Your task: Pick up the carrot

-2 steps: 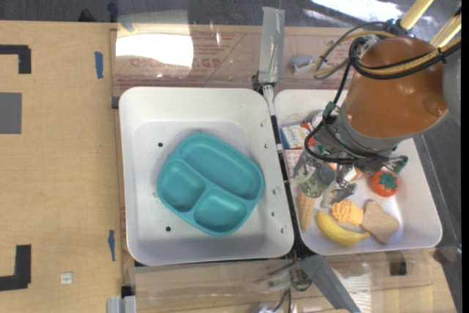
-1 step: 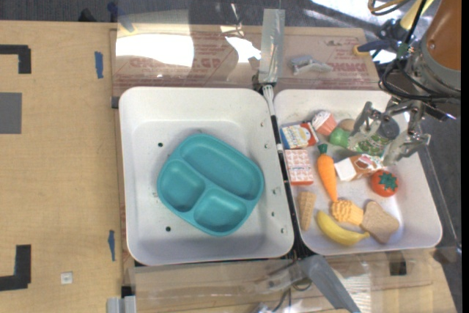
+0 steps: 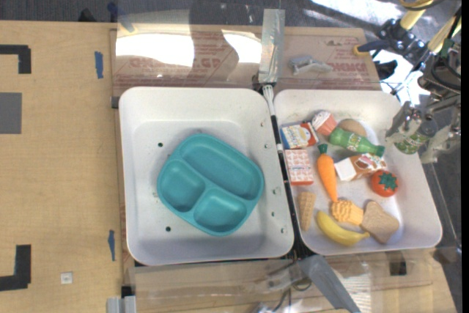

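Note:
The orange carrot (image 3: pixel 327 174) lies in the middle of the right bin (image 3: pixel 432 220), its green-tipped end pointing to the far side. Other toy foods crowd it on both sides. My gripper (image 3: pixel 420 131) hangs over the right bin's right rim, well to the right of the carrot and slightly farther back. Nothing of the carrot is near it. The gripper is partly blurred against the bin's edge.
Around the carrot sit a red-and-white box (image 3: pixel 298 166), a milk carton (image 3: pixel 297 134), a green bottle (image 3: pixel 355 141), a tomato (image 3: pixel 383 183), a banana (image 3: pixel 339 229), a bread slice (image 3: pixel 377 222) and a cone (image 3: pixel 306 207). The left bin (image 3: pixel 139 113) holds a teal divided plate (image 3: pixel 209 182).

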### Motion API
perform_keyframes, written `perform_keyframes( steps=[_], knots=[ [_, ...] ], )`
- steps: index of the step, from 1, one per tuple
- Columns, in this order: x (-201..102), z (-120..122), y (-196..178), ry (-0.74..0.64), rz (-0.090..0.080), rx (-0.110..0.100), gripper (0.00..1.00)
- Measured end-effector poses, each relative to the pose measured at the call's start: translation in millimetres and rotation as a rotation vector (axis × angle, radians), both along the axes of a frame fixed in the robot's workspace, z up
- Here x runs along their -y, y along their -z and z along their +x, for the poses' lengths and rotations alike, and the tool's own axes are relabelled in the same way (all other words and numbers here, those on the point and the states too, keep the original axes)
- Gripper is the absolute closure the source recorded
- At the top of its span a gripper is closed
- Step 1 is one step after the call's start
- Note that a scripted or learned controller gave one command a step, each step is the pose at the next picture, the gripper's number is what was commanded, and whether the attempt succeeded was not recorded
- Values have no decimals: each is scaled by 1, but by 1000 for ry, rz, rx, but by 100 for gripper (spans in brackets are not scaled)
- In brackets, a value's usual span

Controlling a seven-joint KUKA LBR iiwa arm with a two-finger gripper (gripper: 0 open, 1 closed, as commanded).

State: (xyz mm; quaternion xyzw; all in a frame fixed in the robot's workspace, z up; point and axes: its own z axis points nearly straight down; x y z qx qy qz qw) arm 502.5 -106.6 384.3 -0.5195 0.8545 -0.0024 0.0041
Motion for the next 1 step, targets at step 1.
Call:
perform_keyframes(
  steps=[1],
  knots=[
    [-1, 0, 2, -3, 2, -3, 0]
  ],
)
